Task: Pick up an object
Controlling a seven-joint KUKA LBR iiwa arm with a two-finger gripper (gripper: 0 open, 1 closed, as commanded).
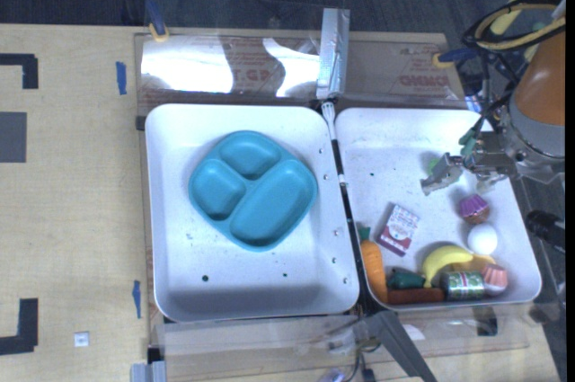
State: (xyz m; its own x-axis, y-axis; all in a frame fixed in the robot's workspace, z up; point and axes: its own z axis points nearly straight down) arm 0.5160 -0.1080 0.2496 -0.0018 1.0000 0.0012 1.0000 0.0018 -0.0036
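Camera view is showing the gripper (pixel 446 173) hanging over the right bin (pixel 386 137); whether it is released or clenched, I cannot tell. Nearby, a purple ball (pixel 474 208) is lying beside a white egg (pixel 483 240). A banana (pixel 446 261) is lying crosswise, and the small packet (pixel 398 227) is carrying writing too small to read.

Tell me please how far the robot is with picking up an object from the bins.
Done: the gripper is over the right bin, above the toys. In hand: nothing shows between its fingers. The purple toy, white egg, banana and small red-and-white box lie on the bin floor. Left: descend on one, close, lift.
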